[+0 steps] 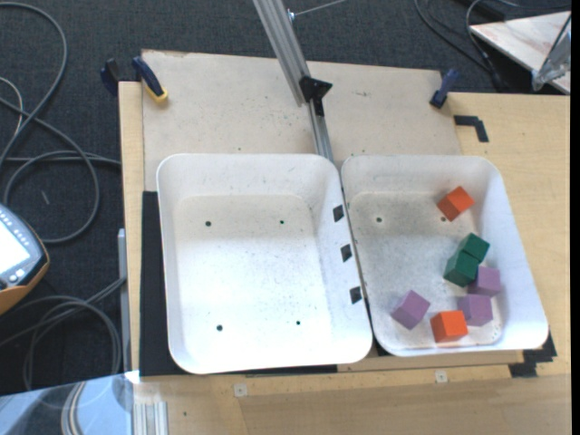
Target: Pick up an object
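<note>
All the pickable pieces sit in the right bin (507,211), crowded toward its right and near side, which looks like where loose blocks settle after being dropped or nudged. One orange block (455,203) lies apart at the far right, with bare floor around it, so I judge it the easiest to take. The two green blocks (467,259) touch each other, and a purple block (488,281) presses against them just to the near right. Nearer still, another purple block (476,309) sits beside a second orange block (449,325), close to the bin's near wall, an awkward place for fingers to get down beside. A third purple block (411,308) rests a little to the left, fairly free. The left bin (172,243) carries only speckled marks. A slanted metal rail (281,34) runs down to where the bins meet. As for the gripper, I cannot tell its state from here; nothing is lifted yet.
</note>
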